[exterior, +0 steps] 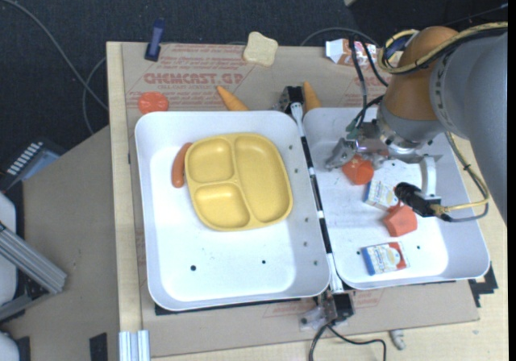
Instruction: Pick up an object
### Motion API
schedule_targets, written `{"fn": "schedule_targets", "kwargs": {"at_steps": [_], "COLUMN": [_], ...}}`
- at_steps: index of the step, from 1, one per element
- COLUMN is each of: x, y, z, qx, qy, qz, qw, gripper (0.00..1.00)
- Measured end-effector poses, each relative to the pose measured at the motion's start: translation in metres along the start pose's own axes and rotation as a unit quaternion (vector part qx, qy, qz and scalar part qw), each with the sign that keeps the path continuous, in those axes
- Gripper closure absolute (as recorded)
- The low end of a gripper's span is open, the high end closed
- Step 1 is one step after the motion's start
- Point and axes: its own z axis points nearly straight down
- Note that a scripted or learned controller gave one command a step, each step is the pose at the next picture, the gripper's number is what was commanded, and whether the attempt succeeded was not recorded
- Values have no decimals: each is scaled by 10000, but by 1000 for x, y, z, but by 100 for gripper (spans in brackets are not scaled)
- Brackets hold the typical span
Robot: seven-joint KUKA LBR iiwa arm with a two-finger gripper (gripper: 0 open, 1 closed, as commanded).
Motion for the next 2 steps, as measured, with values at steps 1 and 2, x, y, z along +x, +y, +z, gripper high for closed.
{"fn": "schedule_targets", "kwargs": {"at_steps": [1,2], "x": [0,79], "y": [1,-25], "z": [-11,-101], "qx": [-16,-17], "qy": [-3,3], "qz": [-3,-14], "qw": [10000,10000], "gripper": [100,100]}}
